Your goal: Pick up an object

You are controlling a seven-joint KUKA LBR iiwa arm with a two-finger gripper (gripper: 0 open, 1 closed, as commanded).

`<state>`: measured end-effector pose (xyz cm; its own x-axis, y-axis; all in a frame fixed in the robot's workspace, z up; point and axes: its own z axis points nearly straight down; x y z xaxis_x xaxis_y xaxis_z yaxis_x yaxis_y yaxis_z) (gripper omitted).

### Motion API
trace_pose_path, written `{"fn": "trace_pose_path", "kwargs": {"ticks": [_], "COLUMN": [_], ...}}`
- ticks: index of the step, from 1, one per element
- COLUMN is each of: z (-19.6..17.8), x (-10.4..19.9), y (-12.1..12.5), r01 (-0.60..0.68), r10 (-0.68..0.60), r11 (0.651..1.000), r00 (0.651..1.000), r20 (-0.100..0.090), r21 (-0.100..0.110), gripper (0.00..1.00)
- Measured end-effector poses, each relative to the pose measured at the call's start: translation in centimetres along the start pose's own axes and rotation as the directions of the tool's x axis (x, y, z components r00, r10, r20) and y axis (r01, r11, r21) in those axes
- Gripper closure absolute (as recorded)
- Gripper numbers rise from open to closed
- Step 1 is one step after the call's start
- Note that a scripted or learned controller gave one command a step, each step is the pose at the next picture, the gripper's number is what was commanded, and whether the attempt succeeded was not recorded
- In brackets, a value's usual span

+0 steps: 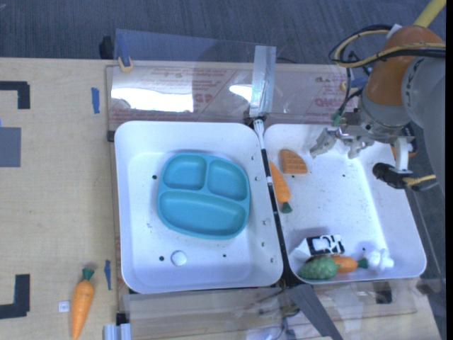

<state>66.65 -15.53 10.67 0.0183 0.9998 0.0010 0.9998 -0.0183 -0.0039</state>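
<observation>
Gripper (340, 143), fingers spread and holding nothing, hovers over the right bin (393, 211), which holds one bread slice (292, 162), two carrots (279, 185) (346, 263), a green toy (319, 268) and a black-white block (325, 245); one blue plate (204, 195) fills the left bin (134, 211).

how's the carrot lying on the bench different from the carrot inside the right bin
The bench carrot lies outside both bins on the wooden bench, green top pointing away from the camera. The bin carrot rests along the right bin's left wall, green top pointing toward the camera. Both are orange toy carrots.
</observation>
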Motion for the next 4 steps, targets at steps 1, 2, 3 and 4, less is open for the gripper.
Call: {"fn": "trace_pose_path", "kwargs": {"ticks": [1,2,3,4], "z": [-5.3,2.0,0.8,0.9], "x": [-5.3,2.7,2.7,2.8], "y": [0.2,-0.1,0.1,0.0], "r01": [-0.190,-0.291,-0.289,-0.288], "r10": [0.190,0.291,0.289,0.288], "r11": [0.982,0.957,0.957,0.957], "r00": [0.982,0.957,0.957,0.957], "r20": [0.002,-0.001,0.000,0.001], "r21": [-0.011,0.001,-0.004,-0.003], "gripper": [0.00,0.00,1.00,0.00]}}
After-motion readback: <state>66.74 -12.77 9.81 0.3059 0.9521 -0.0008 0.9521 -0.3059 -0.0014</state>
